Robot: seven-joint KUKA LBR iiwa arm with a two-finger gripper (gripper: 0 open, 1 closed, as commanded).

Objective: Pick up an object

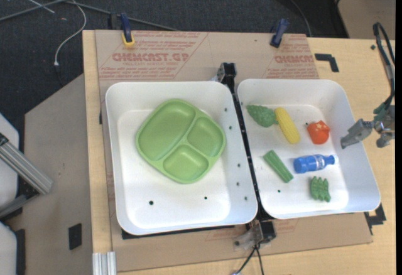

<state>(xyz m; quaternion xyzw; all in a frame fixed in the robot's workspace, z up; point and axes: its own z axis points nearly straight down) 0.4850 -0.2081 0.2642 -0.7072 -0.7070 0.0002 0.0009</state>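
Tool (363, 132) sits at the 3 o'clock rim of the right bin (352, 104), can't tell how it's set, nothing seen in it. No target is specified; candidates all lie in the right bin: red-orange toy (318, 132) nearest the tool, at its 9 o'clock; blue bottle (313, 162) lying on its side toward 7 o'clock; yellow corn (287, 125) touching a green leafy piece (262, 116); green stick (277, 166); small green knobbly piece (319, 189) near the 5 o'clock corner. Left bin (119, 142) holds a green divided plate (181, 140).

Risks, as judgement:
- Tool is over the rim, so a straight drop could strike the bin wall or shove the bin on the counter (94, 142).
- Bottle probably rolls or squirts out if pinched off-centre.
- Corn and leafy piece touch, so a grab there may nudge both and hold neither.
- Flat stick may be too low to grip.
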